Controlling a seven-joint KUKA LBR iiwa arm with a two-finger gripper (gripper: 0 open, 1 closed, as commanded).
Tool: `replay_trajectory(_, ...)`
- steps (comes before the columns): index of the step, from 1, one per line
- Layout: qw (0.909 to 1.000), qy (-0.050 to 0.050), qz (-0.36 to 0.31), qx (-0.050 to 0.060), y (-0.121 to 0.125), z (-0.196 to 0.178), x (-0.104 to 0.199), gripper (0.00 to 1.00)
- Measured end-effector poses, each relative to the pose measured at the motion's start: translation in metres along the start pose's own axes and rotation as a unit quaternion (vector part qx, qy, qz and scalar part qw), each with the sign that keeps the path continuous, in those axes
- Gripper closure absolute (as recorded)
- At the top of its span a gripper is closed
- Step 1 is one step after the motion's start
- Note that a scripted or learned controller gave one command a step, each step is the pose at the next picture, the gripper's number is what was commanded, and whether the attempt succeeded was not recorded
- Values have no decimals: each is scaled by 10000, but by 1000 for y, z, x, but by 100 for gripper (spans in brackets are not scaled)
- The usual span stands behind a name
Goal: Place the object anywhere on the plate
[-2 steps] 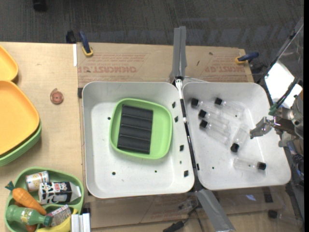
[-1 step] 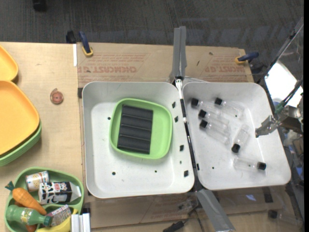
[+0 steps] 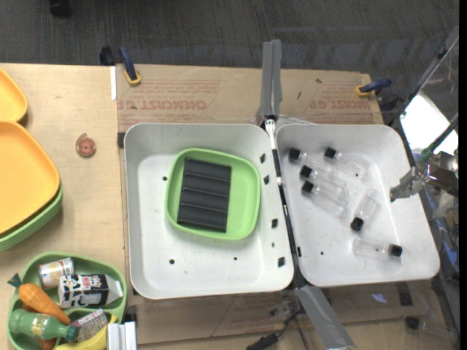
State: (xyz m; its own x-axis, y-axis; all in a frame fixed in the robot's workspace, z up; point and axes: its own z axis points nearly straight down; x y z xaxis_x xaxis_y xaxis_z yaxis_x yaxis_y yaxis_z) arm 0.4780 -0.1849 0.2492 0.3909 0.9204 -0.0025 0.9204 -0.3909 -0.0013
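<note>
A green square plate (image 3: 249, 195) lies in the left white bin (image 3: 146, 261). A black ribbed rectangular block (image 3: 204, 194) rests flat on the plate's middle. Several clear vials with black caps lie scattered in the right white bin (image 3: 321, 265), among them one (image 3: 364, 213) near the middle and one (image 3: 381, 250) toward the front. My gripper (image 3: 406, 189) hangs at the right bin's right rim, far from the plate, with nothing seen in it. Most of the arm is cut off by the frame's right edge.
Yellow plates (image 3: 25, 188) are stacked on the wooden table at the far left. A green bowl (image 3: 109, 286) of toy food stands at the front left. A small pink disc (image 3: 86, 146) lies on the table. Clamps (image 3: 130, 70) (image 3: 372, 87) hold the cardboard behind the bins.
</note>
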Motion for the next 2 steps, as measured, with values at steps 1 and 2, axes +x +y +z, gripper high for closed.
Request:
replay_trajectory(1, 9997, -1, 263, 8, 8, 4, -20, 0)
replay_trajectory(2, 9972, -3, 746, 14, 10, -8, -26, 0)
